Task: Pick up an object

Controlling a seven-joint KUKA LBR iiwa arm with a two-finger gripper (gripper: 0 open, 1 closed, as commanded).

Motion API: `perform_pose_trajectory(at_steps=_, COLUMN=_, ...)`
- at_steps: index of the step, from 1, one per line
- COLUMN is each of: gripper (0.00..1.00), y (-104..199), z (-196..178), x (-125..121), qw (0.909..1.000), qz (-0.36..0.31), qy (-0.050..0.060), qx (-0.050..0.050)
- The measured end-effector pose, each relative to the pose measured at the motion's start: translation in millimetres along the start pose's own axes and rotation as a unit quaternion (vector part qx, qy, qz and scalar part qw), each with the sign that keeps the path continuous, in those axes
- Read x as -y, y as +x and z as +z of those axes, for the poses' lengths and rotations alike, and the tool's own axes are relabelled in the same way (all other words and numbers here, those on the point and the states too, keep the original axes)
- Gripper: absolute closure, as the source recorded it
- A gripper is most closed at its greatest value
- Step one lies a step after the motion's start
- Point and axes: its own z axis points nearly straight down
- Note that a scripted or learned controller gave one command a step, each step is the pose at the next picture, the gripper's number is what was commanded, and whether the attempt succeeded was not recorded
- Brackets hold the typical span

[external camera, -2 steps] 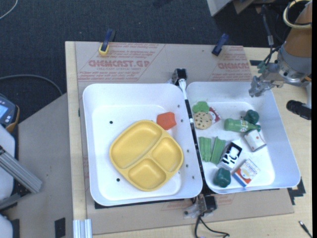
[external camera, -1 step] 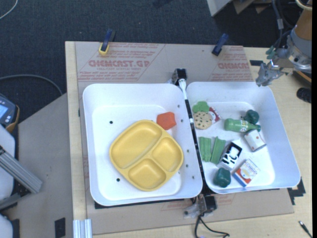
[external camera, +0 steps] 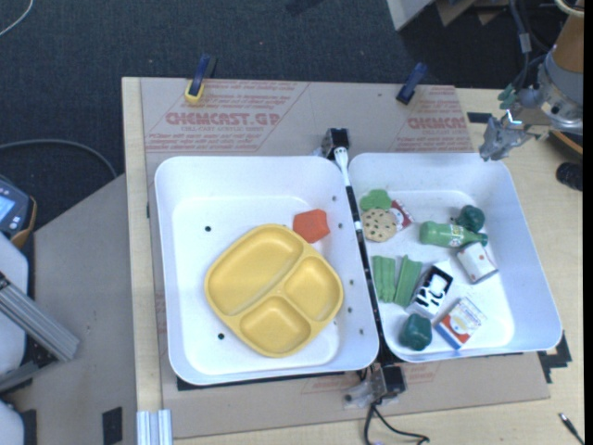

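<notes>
White bins side by side. Gripper hovered past right bin's far right corner, holding nothing; finger spread impossible to tell. Nearest object, green bottle, lay near-left of it, long axis left-right.

Gripper hangs low (arm from right).
</notes>
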Motion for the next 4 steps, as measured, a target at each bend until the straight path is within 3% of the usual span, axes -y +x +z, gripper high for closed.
perform_pose_trajectory(at_steps=2, gripper=1.00, y=100.3, z=14.8, x=35.8, qw=1.0000, qz=-0.001, qy=0.004, qx=-0.002)
perform_pose_trajectory(at_steps=3, gripper=1.00, y=149.0, z=-4.4, x=46.0, qw=1.0000, qz=-0.002, qy=0.003, qx=-0.003)
perform_pose_trajectory(at_steps=4, gripper=1.00, y=176.4, z=1.7, x=51.1, qw=1.0000, qz=-0.001, qy=0.004, qx=-0.002)
